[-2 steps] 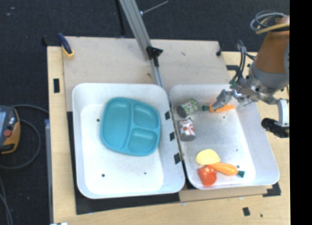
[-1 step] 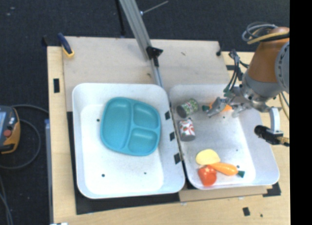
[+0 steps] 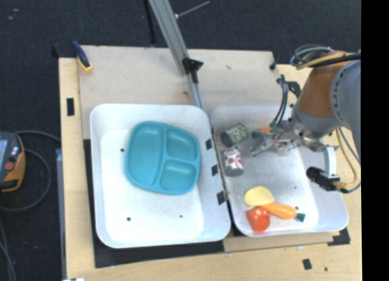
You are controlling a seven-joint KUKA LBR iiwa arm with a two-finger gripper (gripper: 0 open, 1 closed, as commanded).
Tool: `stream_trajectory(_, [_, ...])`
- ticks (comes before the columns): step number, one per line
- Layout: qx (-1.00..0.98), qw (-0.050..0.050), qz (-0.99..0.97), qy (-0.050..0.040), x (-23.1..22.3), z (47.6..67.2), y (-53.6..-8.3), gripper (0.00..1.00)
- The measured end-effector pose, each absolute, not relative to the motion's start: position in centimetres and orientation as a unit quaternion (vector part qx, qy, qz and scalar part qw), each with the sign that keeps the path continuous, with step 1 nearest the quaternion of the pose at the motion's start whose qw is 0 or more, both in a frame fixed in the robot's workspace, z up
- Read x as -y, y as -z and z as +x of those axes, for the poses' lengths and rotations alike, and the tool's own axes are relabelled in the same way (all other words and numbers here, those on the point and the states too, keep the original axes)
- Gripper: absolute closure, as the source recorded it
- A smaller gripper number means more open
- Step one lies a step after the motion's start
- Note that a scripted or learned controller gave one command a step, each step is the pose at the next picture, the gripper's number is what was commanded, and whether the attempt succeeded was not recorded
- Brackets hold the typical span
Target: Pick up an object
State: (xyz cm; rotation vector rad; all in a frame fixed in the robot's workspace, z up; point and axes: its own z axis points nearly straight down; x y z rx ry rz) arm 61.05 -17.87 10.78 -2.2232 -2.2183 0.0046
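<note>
Grey gripper (image 3: 260, 147) low in right bin (image 3: 328, 213); finger state unclear.
Cans (image 3: 234, 134) just left; carrot (image 3: 281, 210), tomato (image 3: 259, 219) nearer; teal tray (image 3: 163, 158) left bin.

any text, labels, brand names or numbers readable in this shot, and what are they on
No text reads clearly.
Green can: label too blurred to read.
Red and white can: printed label, too small to read.
Blue divided plate, yellow piece, carrot, red piece: no markings seen.

The blue plate (image 3: 163, 157) looks like smooth plastic. The bench (image 3: 140, 76) looks like pale, matt wood. The bins (image 3: 109, 213) are white with tiny specks.
</note>
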Motion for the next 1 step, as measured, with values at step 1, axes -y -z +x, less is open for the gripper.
stream_trajectory(1, [0.706, -0.003, -0.708, 0.0009, 17.99, 61.26, -12.29, 1.00])
